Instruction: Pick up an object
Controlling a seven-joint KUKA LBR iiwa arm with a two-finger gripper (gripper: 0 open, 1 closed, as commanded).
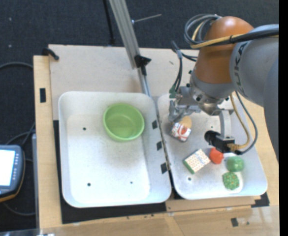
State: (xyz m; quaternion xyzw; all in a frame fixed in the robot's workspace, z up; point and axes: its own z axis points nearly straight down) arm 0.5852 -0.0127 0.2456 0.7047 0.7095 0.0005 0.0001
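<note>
We log the scene from left to right. A tablet (1, 173) sits at the far left, off the desk (89, 68). The left bin (75, 181) holds one thing, a green bowl (123, 122), upright near its back edge. A metal post (126, 33) slants down toward the seam between the bins.

The right bin (257, 181) carries the loose things. A small red and white can (181, 129) lies at its back left, directly under the end effector (182, 113). Nearer the front sit a checkered box (196, 161), a red ball (216, 156) just beside it, and two green lumps, one (235, 164) behind the other (231, 180), at the right.

Step in hand, as we judge it: the reach onto a target, with the can the likely pick. The end effector hangs low over the can, touching or nearly touching its top. We cannot tell how far apart its jaws stand, nor whether anything is between them; the wrist hides them. We do not count the can as held.

Next move, in our judgement: the jaws need to straddle the can's body and close squarely before any lift. The can lies tilted on its side, so it may roll or squirt out toward the bin wall. The lift calls for a straight upward pull, clear of the divider.
</note>
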